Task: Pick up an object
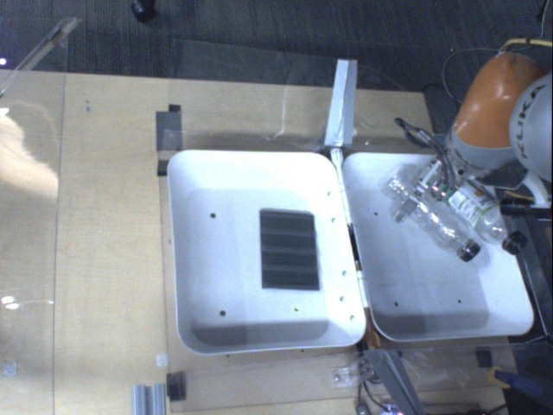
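A dark grey ribbed rectangular pad (289,249) lies flat near the middle of the left bin (216,180). My gripper (416,201) hangs low over the back part of the right bin (432,296), reaching in from the right below the orange band (492,102) of the arm. It is well to the right of the pad, across the wall between the bins. Its shiny, partly see-through parts blur against the white floor, and I can make out no object at it.
Both bins sit on a pale wooden bench (104,258). A metal bar (343,102) stands behind the seam between them. Black brackets (170,128) sit at the left bin's corners. Cables and fittings crowd the right edge.
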{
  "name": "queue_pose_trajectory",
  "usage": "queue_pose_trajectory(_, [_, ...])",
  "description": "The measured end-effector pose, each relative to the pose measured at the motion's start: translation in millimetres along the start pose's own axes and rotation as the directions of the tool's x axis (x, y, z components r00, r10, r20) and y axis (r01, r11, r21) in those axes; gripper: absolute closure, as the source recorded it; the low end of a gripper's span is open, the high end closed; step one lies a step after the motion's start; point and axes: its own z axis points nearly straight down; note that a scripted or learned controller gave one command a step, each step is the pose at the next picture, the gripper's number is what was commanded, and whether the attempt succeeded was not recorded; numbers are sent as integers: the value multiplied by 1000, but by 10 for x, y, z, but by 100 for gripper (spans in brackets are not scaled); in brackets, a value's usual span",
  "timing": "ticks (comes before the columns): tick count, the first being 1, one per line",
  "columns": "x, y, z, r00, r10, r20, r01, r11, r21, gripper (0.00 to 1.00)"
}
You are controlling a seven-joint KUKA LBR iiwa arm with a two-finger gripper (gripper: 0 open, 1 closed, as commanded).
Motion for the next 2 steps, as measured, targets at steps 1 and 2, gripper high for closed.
queue_pose_trajectory(1, [32, 92, 114, 997, -75, -11, 75, 997, 12, 100])
queue_pose_trajectory(2, [469, 573, -1105, 1000, 7, 15, -7, 1000, -10, 100])
